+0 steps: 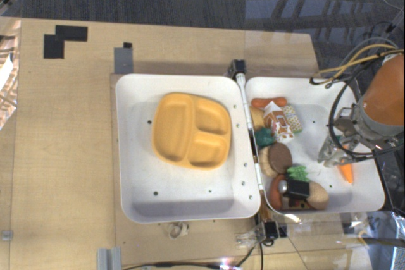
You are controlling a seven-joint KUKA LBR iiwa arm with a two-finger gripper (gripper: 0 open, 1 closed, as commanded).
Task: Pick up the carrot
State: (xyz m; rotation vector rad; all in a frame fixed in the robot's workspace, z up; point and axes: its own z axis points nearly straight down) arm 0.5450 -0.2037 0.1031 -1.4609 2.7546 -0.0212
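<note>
The carrot [346, 172] is a small orange piece lying on the floor of the right bin [316, 93], near that bin's right side. My gripper [334, 153] hangs just above and to the left of it, at the end of the grey arm whose orange band [385, 95] fills the right edge. The gripper's metal tip sits right beside the carrot's upper end. Whether it touches the carrot is unclear from this angle.
A yellow divided plate [191, 129] lies in the left bin [136, 199]. Several toy foods crowd the right bin's left side: a small carton [280, 122], a brown cookie [279, 157], a green sprig [296, 172], a bread roll [318, 195]. Cables [345, 66] loop above the arm.
</note>
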